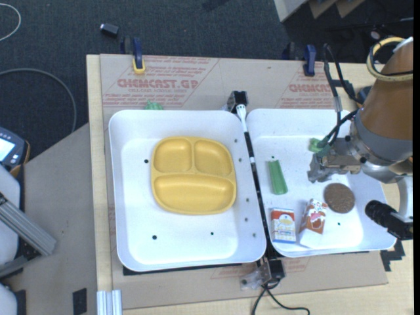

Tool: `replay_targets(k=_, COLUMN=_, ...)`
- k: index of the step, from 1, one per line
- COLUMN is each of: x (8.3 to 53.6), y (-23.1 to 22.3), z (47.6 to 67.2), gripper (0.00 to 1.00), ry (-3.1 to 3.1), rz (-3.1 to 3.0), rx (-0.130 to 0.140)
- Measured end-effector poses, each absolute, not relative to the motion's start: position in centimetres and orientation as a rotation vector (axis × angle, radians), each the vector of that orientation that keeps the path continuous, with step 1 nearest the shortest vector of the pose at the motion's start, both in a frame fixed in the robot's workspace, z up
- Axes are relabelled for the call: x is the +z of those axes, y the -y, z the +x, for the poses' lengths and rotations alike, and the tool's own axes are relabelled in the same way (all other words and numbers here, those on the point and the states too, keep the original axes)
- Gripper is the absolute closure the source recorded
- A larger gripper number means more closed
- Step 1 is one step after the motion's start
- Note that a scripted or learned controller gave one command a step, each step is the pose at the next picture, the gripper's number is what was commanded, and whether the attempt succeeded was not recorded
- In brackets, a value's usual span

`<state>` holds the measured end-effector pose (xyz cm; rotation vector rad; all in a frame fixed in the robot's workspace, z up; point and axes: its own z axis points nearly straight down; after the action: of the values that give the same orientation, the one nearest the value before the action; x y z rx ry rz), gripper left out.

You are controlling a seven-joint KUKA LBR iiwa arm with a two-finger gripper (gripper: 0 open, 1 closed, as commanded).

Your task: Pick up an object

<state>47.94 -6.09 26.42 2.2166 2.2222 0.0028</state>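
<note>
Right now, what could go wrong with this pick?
1. The gripper hangs between the green block and the brown disc, so a straight descent may close on bare bin floor.
2. The disc looks flat; fingers may slide off.
3. The red carton and the small box sit close, risking a nudge.

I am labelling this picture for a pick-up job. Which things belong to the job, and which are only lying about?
For the job:
- flat green stick
- round brown disc
- small red and white carton
- small red and white packet
- grey two-finger gripper

Only lying about:
- yellow divided plastic plate
- blue clamps
- loose black cables
</note>
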Motion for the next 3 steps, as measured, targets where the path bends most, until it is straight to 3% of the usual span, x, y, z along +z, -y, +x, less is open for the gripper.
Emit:
replay_targets(k=2, x=25.8, y=-4.8, z=47.9, gripper=1.00, ry=-2.226, rz=2.217, rx=0.001)
replay_targets(k=3, x=28.1, y=-8.2, z=51.1, gripper=1.00, ry=-2.223, rz=2.218, rx=0.003)
